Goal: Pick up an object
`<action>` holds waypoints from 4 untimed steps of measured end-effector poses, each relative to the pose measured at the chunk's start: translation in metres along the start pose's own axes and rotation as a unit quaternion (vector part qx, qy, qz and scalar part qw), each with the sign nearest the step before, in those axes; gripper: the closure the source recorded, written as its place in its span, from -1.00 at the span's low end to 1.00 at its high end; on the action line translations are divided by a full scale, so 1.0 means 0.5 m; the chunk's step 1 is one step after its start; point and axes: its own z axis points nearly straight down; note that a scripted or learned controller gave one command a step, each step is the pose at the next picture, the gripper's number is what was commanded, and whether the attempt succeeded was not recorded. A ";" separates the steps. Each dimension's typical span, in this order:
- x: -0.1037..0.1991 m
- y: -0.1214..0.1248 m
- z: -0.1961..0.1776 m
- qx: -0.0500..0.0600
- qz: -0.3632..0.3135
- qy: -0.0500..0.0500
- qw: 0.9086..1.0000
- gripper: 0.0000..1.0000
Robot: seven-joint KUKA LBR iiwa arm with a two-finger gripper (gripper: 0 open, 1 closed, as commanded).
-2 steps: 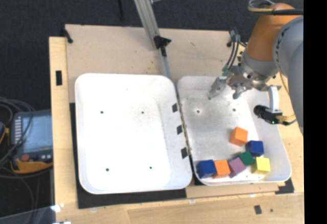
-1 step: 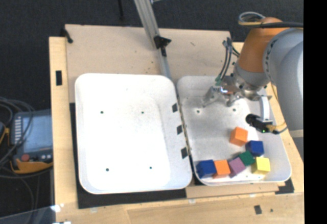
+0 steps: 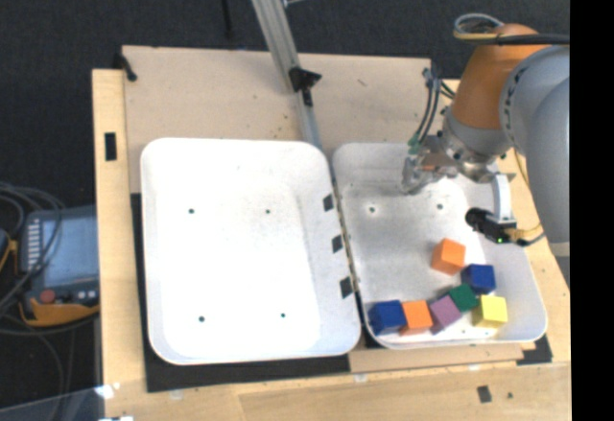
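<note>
We see the arm (image 3: 523, 112) entering from the right of the frame, its orange band sitting above the wrist, with the pincer (image 3: 414, 176) positioned over the upper part of the right bin (image 3: 384, 246). We cannot tell whether the pincer is wide or narrow (it is small and partly blurred against the white floor of the bin), and nothing is visible between its tips. The candidate objects lie well apart from it, in the lower right of the frame: an orange block (image 3: 447, 256) stands nearest, with a blue block (image 3: 479, 277) just beside it, then a green block (image 3: 464, 298), a yellow block (image 3: 493, 311), a purple block (image 3: 444, 312), a second orange block (image 3: 417, 315) and a second blue block (image 3: 387, 316) along the bin's lower edge. The left bin (image 3: 240, 246) lies beside it on the bench (image 3: 221, 83).
</note>
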 end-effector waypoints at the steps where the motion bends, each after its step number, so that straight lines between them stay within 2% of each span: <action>1: -0.013 0.012 -0.126 -0.001 0.000 0.001 1.000 1.00; 2: -0.015 0.016 -0.236 -0.001 -0.003 0.001 1.000 1.00; 3: -0.016 0.018 -0.282 0.000 -0.003 0.002 1.000 1.00; 4: 0.096 0.029 -0.261 0.003 -0.004 0.002 1.000 1.00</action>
